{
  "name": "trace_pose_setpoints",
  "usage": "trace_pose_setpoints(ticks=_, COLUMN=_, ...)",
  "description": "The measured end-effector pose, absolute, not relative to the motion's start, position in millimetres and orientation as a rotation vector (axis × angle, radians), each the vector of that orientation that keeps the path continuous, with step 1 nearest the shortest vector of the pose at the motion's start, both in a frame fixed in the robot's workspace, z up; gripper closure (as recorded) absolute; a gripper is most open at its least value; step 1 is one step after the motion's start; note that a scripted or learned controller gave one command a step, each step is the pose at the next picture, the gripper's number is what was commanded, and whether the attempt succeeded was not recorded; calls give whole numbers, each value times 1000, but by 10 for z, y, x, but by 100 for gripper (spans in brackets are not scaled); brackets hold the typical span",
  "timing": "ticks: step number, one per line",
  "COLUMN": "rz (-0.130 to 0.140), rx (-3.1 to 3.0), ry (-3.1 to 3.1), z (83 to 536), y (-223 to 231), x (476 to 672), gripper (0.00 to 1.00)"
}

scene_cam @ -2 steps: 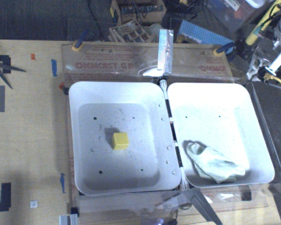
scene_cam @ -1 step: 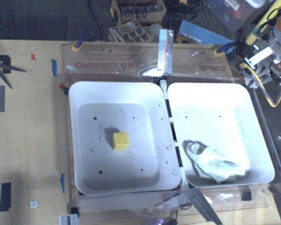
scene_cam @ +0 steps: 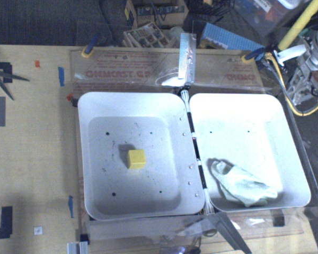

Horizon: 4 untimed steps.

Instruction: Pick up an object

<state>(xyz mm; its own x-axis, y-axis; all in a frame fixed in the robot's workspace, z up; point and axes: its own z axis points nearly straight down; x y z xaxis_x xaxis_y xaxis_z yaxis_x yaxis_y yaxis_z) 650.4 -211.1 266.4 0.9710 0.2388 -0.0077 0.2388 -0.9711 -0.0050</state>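
**Yellow block in the left bin, well away from the arm**

Starting at the left, I see the bare wooden bench [scene_cam: 32, 142] with a few blue tape marks [scene_cam: 61, 76] and some dark flat pieces along its edge.

Next comes the left bin [scene_cam: 90, 110]. A small yellow block [scene_cam: 137, 159] rests on its floor, a little left of the middle, with a short shadow on its left side. Nothing touches the block, and a few dark specks dot the floor around it.

The two bins meet along a dark seam [scene_cam: 193, 142], and behind that seam a shiny upright metal strip [scene_cam: 186, 57] stands on the clear plastic sheet.

The right bin [scene_cam: 244, 110] holds a crumpled white cloth [scene_cam: 243, 184] with a pale greenish tint. It lies bunched in the near part of the bin, close to the front wall.

At the far upper right, beyond the corner of the right bin, sits a cluster of grey metal and yellow cabling. I take this, with some doubt, for the gripper [scene_cam: 309, 62] end of the arm. The view there is cluttered and cropped, and I cannot tell how the jaws stand.

The yellow block lies well apart from that hardware, with the whole right bin between them. The cloth is nearer to it but also apart, down towards the front.
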Motion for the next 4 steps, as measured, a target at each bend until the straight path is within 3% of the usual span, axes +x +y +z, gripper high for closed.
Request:
trace_pose_setpoints(ticks=1, rz=14, rx=-3120, ry=-328, z=2688, y=-2205, x=6443, gripper=100)
trace_pose_setpoints(ticks=2, rz=7, rx=-3124, ry=-326, z=3127, y=-2214, x=6535, gripper=100)
trace_pose_setpoints(ticks=3, rz=8, rx=-3122, ry=-323, z=3176, y=-1702, x=6621, gripper=100)
trace_pose_setpoints(ticks=4, rz=13, rx=-3122, ry=-313, z=2739, y=-2193, x=6230, gripper=100)
